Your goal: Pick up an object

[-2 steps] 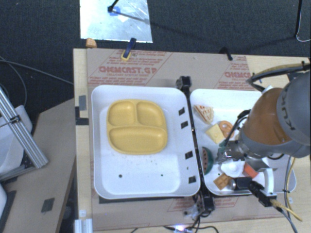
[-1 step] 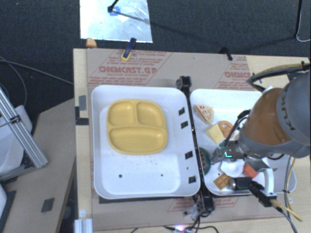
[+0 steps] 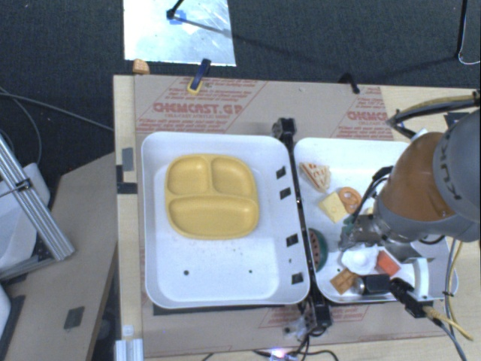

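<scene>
The right bin (image 3: 323, 150) holds several small food-shaped objects. A wedge-shaped sandwich piece (image 3: 316, 175) lies near the bin's upper left. Below it sit a pale yellow block (image 3: 333, 207) and, touching its right side, an orange ring-shaped piece (image 3: 349, 197). A dark green round item (image 3: 316, 248) rests against the divider between the bins. Near the bin's lower edge lie a white object (image 3: 359, 259), an orange block (image 3: 388, 263) just beside it and a brown cracker-like piece (image 3: 343, 280).

The gripper (image 3: 358, 233) hangs low over this lower group, directly above the white object. The state of the jaws cannot be told; no object is seen between them.

The left bin (image 3: 225, 277) contains a yellow compartment plate (image 3: 212, 195), lying flat in its upper half. Both bins rest on the desk (image 3: 248, 104).
</scene>
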Robot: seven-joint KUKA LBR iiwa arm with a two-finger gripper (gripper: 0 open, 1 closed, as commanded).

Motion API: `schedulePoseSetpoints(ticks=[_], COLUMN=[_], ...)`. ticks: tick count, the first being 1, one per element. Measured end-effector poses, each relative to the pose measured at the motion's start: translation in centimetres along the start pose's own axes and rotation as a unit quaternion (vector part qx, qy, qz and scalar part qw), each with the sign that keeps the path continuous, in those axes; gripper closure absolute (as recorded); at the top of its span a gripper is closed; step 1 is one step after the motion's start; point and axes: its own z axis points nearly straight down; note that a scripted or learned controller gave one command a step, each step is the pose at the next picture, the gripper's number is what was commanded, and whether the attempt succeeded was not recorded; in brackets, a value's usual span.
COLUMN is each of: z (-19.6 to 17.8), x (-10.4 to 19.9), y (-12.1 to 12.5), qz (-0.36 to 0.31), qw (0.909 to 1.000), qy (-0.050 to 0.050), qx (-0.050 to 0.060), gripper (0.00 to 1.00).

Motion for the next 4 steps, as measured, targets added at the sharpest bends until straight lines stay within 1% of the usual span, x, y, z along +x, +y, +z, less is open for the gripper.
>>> schedulePoseSetpoints(ticks=[1,2,3,4], z=[-8.4,-7.9,-7.9,-0.5], x=[8.8,15.7,15.2,20.2], y=[0.0,1.6,1.5,1.4], qz=[-0.008,-0.007,-0.004,-0.005], qw=[1.0,1.0,1.0,1.0], qy=[0.004,0.004,0.003,0.003], qx=[-0.001,0.002,0.003,0.005], gripper=[1.0,1.0,0.0,0.0])
